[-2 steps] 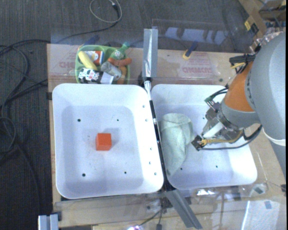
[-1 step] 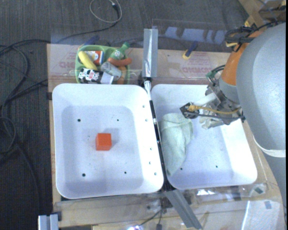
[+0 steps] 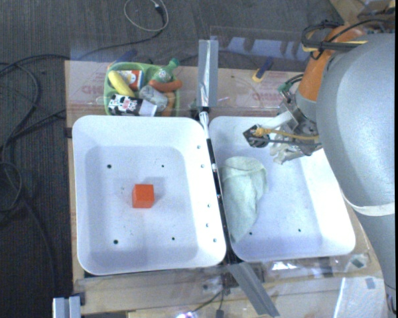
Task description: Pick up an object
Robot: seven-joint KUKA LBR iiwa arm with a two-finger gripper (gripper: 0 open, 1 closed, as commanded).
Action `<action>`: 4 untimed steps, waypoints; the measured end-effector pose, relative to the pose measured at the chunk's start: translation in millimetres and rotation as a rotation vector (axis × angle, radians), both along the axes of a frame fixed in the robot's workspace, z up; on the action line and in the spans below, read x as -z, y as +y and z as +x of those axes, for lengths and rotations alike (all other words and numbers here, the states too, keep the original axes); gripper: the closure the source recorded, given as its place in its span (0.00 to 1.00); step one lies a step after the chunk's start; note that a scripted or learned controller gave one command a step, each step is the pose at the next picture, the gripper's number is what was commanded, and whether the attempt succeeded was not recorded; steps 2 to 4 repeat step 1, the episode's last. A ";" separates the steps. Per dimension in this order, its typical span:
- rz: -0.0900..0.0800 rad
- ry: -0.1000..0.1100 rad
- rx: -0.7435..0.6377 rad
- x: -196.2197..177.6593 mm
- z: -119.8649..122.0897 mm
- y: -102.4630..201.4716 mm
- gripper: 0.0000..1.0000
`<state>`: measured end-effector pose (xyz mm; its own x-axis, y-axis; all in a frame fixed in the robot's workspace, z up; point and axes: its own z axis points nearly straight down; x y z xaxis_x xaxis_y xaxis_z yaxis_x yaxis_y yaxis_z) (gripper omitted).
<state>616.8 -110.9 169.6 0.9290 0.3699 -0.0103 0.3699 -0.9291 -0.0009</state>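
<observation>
Camera view, looking down on the bench. The grey arm [image 3: 361,111] enters from the right. Its gripper [image 3: 284,152] hangs over the far part of the right bin [image 3: 305,244], apart from any object; whether it is open or closed cannot be told at this angle. The step in hand, as judged, is the approach, with nothing yet grasped. The left bin [image 3: 99,244] lies alongside, the two rims meeting down the middle.

For a sound pick, the nearest candidate is the cloth [image 3: 244,189], which lies just left of the gripper and nearer the front. The gripper should shift left and toward the near side, descend over a raised fold rather than a flat edge, and pinch well into the fabric. It should keep off the bin's left wall, against which the cloth rests. The cube [image 3: 143,195] would demand a crossing into the left bin and a square, centred descent.

Cloth: pale greenish-white, crumpled, stretched from far to near along the left wall of the right bin; soft, and likely to sag when lifted. Cube: small, orange-red, sharp-edged, alone near the centre of the left bin, well apart from its walls.
</observation>
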 end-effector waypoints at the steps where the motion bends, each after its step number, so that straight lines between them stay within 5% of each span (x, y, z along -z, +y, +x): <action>1: -0.001 -0.015 0.097 75.5 -55.8 -68.0 1.00; 4: -0.001 -0.015 0.097 75.5 -55.8 -68.0 1.00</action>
